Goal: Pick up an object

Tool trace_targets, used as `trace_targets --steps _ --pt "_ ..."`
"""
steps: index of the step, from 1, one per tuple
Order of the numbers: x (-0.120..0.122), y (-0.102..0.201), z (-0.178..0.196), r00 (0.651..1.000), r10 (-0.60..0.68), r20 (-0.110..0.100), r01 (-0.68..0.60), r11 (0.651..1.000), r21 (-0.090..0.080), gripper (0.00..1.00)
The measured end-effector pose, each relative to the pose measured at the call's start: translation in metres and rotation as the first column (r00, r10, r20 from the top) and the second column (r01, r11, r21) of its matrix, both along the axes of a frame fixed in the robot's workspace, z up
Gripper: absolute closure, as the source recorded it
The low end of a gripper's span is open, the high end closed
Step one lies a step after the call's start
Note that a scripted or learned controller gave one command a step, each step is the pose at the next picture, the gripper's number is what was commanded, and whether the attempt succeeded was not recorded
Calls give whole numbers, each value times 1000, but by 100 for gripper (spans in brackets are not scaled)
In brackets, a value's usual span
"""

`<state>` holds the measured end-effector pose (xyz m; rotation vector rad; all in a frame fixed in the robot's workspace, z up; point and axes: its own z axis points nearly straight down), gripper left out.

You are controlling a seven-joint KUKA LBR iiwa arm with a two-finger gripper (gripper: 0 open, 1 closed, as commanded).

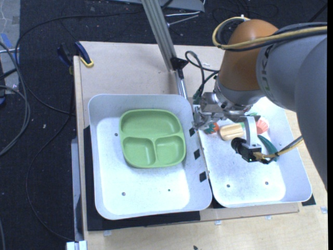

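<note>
A green divided plate is seen in the left bin, well left of the claw. The claw is lowered at the right bin's near-left edge; its state cannot be told. A tan cylinder lies just right of it, so approach seems underway; a closing descent is judged next.

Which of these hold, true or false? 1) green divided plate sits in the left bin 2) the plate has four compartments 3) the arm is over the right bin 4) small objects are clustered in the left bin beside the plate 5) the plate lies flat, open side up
1) True. The green plate sits in the left bin.
2) False. It has three compartments: one long one and two smaller ones.
3) True. The arm hangs over the right bin, its gripper near that bin's upper left corner.
4) False. The small objects lie in the right bin, under the arm.
5) True.
</note>
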<state>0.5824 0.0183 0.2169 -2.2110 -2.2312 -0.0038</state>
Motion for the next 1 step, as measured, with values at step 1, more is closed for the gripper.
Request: trace_targets --steps 1 --pt "1 53 15 1000 -1 1 1 1000 0 100"
